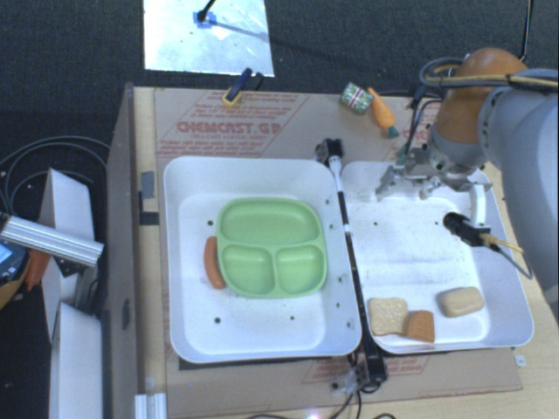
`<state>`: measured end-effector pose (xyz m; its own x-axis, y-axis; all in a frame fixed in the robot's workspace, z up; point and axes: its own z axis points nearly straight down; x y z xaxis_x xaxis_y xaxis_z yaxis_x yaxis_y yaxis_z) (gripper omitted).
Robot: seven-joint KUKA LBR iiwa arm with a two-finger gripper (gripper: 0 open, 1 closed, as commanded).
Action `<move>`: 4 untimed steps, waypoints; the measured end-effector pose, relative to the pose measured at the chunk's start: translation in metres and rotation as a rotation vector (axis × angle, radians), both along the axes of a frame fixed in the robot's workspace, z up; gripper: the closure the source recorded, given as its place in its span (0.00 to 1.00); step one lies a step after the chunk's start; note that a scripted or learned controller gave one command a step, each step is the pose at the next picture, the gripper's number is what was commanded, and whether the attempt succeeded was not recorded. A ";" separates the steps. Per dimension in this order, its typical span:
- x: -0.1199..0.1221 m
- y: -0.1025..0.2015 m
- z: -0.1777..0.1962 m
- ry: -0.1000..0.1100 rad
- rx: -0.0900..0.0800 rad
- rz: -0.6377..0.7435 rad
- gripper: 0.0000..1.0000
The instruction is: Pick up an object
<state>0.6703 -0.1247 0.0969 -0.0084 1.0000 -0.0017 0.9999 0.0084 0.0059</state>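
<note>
Even, bright light falls from above. My two white bins [262, 339] glare almost to blank, with soft shadows along their rims. A metal sheet [208, 24] at the top shines with streaky reflections. The dark floor stays dim. Everything looks slightly soft and grainy.

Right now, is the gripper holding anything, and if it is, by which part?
Nothing is held. The gripper hangs over the back of the right bin, while the three food pieces lie at the bin's front.
</note>
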 end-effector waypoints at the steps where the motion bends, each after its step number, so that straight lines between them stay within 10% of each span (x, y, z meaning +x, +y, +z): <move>1: 0.001 0.000 0.012 -0.004 -0.001 0.002 1.00; 2: 0.001 0.000 0.011 -0.003 -0.001 0.003 0.00; 3: -0.043 0.031 -0.013 0.006 0.002 -0.004 0.00; 4: -0.001 -0.008 -0.012 0.003 0.000 -0.007 0.00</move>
<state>0.6692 -0.1330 0.0851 -0.0015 1.0000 -0.0012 1.0000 0.0015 0.0033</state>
